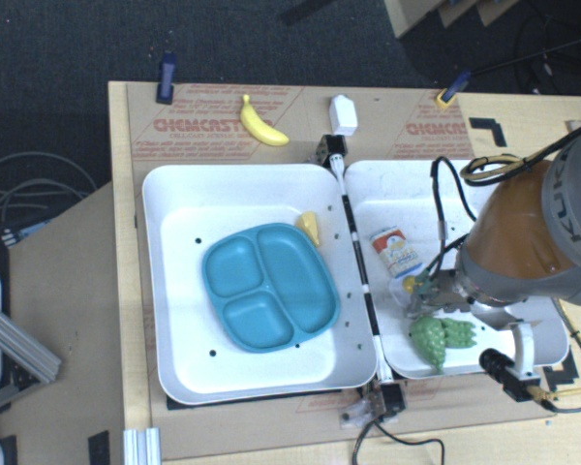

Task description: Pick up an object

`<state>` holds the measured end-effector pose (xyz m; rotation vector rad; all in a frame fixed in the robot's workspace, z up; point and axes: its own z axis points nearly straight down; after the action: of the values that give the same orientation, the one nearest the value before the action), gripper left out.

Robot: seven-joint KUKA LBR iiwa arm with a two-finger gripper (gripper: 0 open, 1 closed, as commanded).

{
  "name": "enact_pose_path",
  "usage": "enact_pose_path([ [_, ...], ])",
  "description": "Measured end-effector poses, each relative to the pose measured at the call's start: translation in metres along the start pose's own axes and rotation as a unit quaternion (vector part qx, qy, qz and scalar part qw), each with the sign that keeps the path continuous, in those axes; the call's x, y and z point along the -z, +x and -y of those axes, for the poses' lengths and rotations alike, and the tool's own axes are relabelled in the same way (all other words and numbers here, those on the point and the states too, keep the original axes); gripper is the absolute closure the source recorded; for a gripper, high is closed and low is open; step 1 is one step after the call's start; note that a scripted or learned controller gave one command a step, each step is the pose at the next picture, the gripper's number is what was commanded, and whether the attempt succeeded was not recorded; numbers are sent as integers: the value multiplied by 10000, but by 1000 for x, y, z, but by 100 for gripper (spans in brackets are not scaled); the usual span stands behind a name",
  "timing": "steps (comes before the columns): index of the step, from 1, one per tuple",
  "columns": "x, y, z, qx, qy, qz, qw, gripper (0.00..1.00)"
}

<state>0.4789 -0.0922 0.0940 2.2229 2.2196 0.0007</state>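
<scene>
— Green toy point(442, 338): where?
— Near front edge of right bin point(399, 176), just beside gripper point(424, 293).
— Gripper state?
— Cannot tell.
— Farther back?
— Small carton point(395, 251); blue 3-compartment tray point(268, 285) in left bin point(165, 197); banana point(259, 124) at bench point(126, 260) back edge.

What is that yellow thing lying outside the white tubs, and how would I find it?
Start at the left bin and look beyond its far rim on the cardboard bench. There lies a banana, curved and yellow, alone outside both bins.
</scene>
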Motion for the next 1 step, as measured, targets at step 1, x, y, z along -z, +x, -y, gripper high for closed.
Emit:
enact_pose_path([
  [1,0,0,0,1,1,0,10000,0],
])
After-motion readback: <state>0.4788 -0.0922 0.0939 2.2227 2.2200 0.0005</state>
